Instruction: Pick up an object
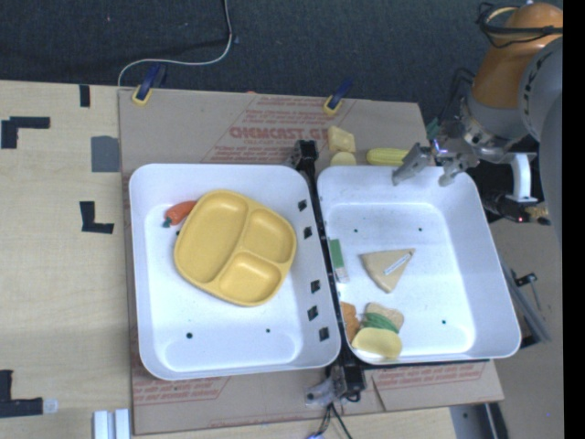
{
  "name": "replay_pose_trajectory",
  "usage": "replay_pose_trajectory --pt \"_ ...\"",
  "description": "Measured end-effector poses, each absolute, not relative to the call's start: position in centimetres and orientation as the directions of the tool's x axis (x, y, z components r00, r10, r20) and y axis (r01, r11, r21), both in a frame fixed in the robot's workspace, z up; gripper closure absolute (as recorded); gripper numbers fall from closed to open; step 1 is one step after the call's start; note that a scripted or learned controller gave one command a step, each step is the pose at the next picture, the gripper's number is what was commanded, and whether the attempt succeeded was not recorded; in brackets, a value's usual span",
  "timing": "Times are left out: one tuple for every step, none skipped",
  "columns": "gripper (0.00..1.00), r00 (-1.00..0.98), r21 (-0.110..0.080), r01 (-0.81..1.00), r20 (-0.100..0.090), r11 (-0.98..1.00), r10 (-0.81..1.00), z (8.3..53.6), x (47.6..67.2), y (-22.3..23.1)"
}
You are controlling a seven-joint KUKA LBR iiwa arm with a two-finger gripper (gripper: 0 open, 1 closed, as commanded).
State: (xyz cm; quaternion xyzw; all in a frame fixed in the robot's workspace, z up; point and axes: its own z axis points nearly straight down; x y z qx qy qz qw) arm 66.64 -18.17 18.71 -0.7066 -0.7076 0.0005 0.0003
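Observation:
My gripper [428,166] hangs over the far rim of the right bin [484,273], fingers spread apart with nothing between them. Inside that bin lie a tan wedge-shaped piece [388,267], a thin green stick [336,258] by the left wall, and a cluster at the near left corner: a yellow round piece [377,342], a tan-and-green sandwich-like piece [384,318] and a small orange piece [349,316]. The left bin [155,337] holds a yellow divided plate [236,246] and an orange carrot-like piece [180,211] beside it.
Behind the bins, on the cardboard, sit a pale yellow block [341,139], a cream lump [343,159] and a yellow corn-like piece [386,155]. Black clips [304,156] join the bins along the middle. The arm's orange band [512,62] is at the upper right.

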Motion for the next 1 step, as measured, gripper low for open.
replay_pose_trajectory --pt "0.00 -0.004 -0.002 1.000 -0.002 0.004 1.000 7.92 64.70 -13.41"
